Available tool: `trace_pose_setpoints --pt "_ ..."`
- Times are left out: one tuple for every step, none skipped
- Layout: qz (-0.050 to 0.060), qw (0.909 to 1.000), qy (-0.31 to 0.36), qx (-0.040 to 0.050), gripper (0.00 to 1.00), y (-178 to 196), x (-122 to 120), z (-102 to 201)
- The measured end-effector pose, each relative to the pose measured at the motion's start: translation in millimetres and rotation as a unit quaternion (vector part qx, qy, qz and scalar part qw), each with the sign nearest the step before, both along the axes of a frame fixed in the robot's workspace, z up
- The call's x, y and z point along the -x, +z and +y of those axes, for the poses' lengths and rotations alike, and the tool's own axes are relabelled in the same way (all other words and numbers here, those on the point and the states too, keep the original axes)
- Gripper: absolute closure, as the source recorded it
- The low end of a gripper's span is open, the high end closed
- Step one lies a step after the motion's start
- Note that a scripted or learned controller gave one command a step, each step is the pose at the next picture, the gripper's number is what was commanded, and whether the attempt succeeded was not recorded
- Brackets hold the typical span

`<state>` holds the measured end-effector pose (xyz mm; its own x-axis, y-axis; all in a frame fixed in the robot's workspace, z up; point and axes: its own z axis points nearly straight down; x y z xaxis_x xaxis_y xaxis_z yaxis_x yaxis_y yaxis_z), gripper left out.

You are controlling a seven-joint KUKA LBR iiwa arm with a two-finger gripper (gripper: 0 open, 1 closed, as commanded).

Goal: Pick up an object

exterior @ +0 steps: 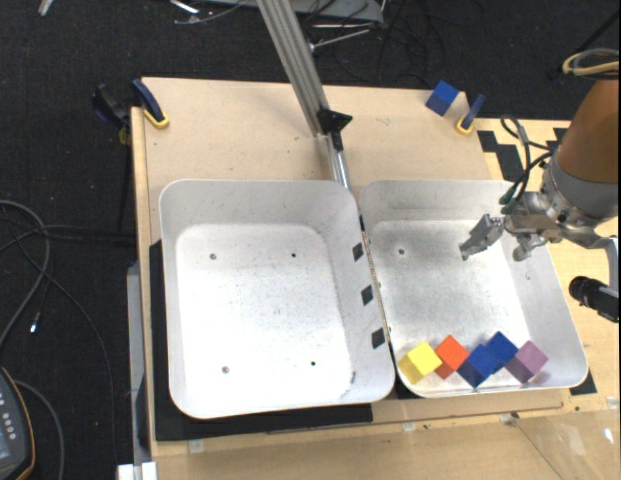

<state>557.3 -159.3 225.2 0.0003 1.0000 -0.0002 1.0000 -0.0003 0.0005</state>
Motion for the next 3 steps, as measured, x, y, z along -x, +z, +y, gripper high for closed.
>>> trace_pose_setpoints --pt "-0.001 1.0000 0.000 0.0008 0.00 -131 -11 1" --pt "-0.003 1.0000 0.000 0.0025 0.00 -129 -72 -64" --pt "-0.005 1.0000 0.005 -0.0002 0.00 -29 -77 14"
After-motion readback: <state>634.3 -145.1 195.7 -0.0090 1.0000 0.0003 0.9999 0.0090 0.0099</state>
